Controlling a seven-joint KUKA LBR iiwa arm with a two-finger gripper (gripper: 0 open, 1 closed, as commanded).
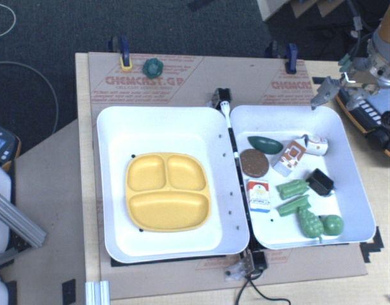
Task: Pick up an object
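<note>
The right bin [354, 170] holds several small objects. Among them are a dark green oval [266, 145], a brown disc [254, 162], a red and white card box [258, 194] and an orange and grey box [290, 155]. A small white can [316, 146], a black block [320, 182], green pieces [291, 189] and a green ball [333, 223] lie there too. My gripper [326, 94] hangs over the bin's far right corner, above and apart from the objects. Nothing is visible in it.
The left bin [112, 170] holds a yellow divided plate [168, 191]. On the cardboard base behind the bins sit a teal object [153, 67] and two blue clamps [124, 46] [291, 53]. The arm's body [373, 68] reaches in at the upper right.
</note>
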